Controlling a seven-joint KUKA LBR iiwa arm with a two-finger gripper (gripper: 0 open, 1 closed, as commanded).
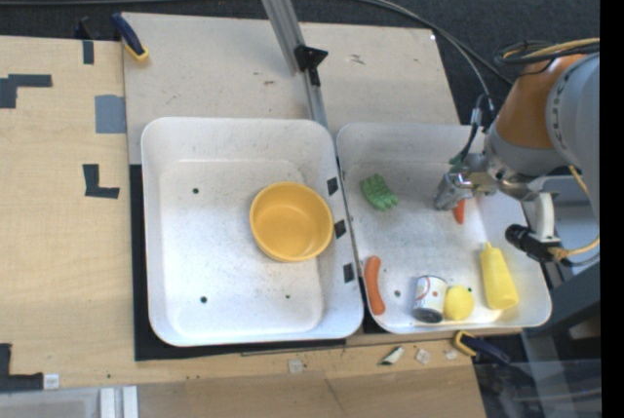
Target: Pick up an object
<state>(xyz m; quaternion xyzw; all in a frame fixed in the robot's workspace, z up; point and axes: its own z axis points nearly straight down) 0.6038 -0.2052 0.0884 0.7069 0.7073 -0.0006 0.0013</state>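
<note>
white plastic, shallow and speckled, makes up the two bins sitting side by side on the pale wooden tabletop (58, 211). the left bin (175, 211) holds a round yellow bowl (291, 221), upright, near its right wall. the right bin (409, 163) holds a small green ridged toy (378, 192) toward its upper left, an orange carrot-shaped piece (373, 285) along its lower left edge, and a printed cylindrical can (427, 297) lying on its side just beside a small yellow round fruit (458, 304). a yellow banana-like bottle shape (498, 277) lies near the lower right corner, close to the fruit. the grey arm with the orange band (531, 109) reaches in from the right, and its metallic end effector (458, 197) sits low over the right half of the right bin. a small orange-red object (459, 210) shows right at its tip, but i cannot tell whether the end effector is open or closed around it.
</note>
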